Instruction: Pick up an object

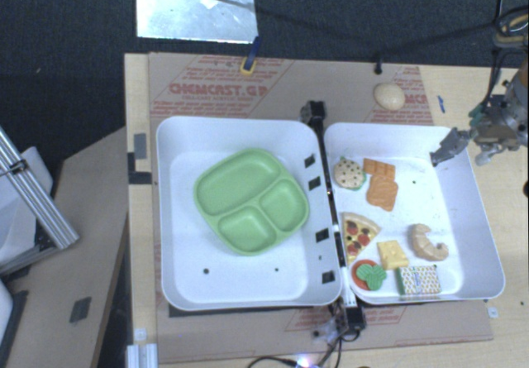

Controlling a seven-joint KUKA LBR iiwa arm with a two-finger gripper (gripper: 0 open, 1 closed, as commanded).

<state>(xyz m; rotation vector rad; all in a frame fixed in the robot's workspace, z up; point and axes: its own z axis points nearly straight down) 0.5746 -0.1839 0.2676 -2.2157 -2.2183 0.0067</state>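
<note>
Camera view has your tool (463, 150) sitting over the far right corner of the right bin (478, 193), up near its back rim, with the arm coming in from the right edge. Two dark fingers show there, splayed apart with nothing between them, so you're carrying nothing.

Now look where the pickings are. Everything in that bin lies to the left of the tool and nearer the camera. Closest to you is the orange cracker (381, 183), lying with its long axis running away from the camera, and the cookie (349, 174) sits just beside it against the bin's left wall. Further toward the front edge you've got the croissant (427, 242), curved, almost directly below the tool in the picture. The pizza slice (359, 233), the yellow block (393, 254) and the rest cluster at the front left corner, packed close.

My read: the croissant stands apart from its neighbours, so it's the cleaner target, straight toward the camera from where you are. The left bin (178, 217) holds just the green tray (250, 200).
</note>
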